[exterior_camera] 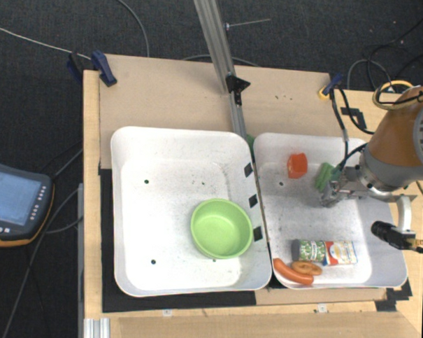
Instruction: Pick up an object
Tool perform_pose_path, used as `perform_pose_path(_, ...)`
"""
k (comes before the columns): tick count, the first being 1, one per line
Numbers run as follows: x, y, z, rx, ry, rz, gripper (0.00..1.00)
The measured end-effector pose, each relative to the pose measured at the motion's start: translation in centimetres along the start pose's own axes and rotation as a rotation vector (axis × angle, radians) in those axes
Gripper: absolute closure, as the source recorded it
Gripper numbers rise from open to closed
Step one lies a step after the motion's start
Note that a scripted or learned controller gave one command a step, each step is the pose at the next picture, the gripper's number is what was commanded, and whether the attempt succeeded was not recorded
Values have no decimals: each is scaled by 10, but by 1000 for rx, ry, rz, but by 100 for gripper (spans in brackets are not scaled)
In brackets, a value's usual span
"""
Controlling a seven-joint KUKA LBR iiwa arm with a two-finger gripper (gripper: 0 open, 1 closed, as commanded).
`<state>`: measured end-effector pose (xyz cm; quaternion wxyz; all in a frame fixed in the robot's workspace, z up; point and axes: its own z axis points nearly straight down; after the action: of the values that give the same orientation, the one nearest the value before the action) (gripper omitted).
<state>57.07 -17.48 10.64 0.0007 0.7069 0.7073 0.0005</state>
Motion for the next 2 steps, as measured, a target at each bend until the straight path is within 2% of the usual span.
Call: perform_pose_path(2,1,-5,-99,-4,-1,0,100)
